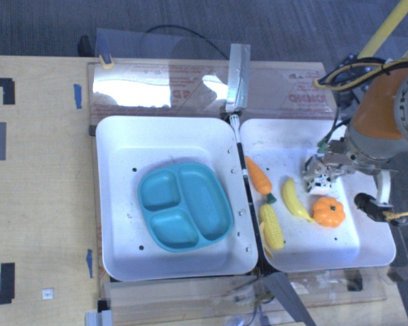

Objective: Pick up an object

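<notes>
The right bin (374, 246) holds several toy foods: an orange carrot (259, 176) by the left wall, a yellow corn cob (272, 227) below it, a yellow banana (294, 200) in the middle and an orange pumpkin (328, 211) to its right. My gripper (319, 178) hangs low over the bin, just above the pumpkin and to the right of the banana's top end. Nothing shows between its fingers.
The left bin (115, 182) holds a blue three-compartment plate (183, 206). A metal divider post (238, 80) stands behind the seam between the bins. Yellow and black cables (347, 73) hang by the arm at the upper right.
</notes>
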